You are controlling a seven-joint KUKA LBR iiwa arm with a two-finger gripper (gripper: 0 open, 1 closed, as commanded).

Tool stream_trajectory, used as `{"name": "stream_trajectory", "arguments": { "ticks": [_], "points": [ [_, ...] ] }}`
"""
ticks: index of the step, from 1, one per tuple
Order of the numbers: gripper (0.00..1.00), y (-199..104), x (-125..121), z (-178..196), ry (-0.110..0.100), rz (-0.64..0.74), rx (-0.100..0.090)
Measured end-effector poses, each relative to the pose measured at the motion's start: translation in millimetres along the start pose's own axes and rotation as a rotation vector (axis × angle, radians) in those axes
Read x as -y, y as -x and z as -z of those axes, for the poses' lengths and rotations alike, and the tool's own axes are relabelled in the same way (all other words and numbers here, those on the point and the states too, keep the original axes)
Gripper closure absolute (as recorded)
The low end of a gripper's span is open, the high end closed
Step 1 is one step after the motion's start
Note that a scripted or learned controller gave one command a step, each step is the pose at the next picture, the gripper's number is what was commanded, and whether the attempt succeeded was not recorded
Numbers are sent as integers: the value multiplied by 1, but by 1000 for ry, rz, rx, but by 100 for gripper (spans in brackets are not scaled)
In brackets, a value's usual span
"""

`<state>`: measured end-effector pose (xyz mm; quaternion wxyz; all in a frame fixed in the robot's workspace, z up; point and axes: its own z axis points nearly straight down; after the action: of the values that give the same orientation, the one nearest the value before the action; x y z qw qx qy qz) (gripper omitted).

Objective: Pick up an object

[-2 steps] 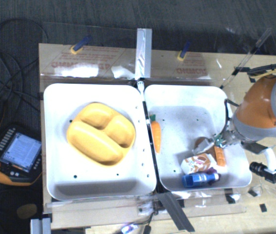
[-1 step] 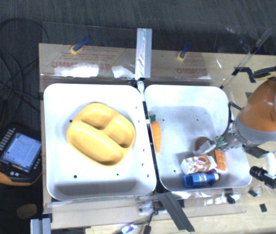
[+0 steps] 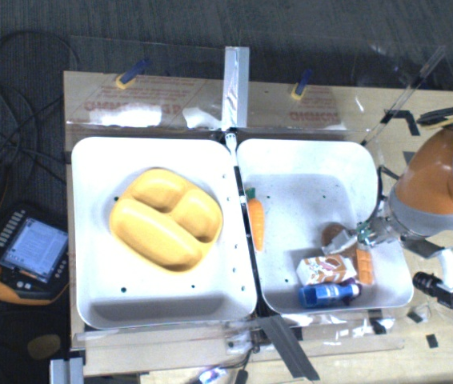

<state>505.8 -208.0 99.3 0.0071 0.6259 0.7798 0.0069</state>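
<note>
Gripper (image 3: 353, 241) low in right bin (image 3: 306, 166), beside carton (image 3: 326, 270)

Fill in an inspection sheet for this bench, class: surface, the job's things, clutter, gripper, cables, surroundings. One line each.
Surface: two white bins, left bin and right bin, on a wooden bench.
Job's things: yellow bread-shaped toy in left bin; carrot, small carton, blue bottle and orange item in right bin.
Clutter: clear plastic sheeting with blue-yellow clips.
Gripper: gripper low over right bin's right side; finger state unclear.
Cables: black cables on floor, left.
Surroundings: handheld pendants on dark carpet.
</note>
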Motion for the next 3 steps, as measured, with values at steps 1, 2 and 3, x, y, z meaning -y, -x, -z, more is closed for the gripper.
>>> {"name": "stream_trajectory", "arguments": {
  "ticks": [1,2,3],
  "points": [
    [100,15,-26,-7,-18,62,-14],
    [100,-29,10,-8,-3,-278,5],
    [100,-82,-84,-11,-7,-206,4]
  ]
}}
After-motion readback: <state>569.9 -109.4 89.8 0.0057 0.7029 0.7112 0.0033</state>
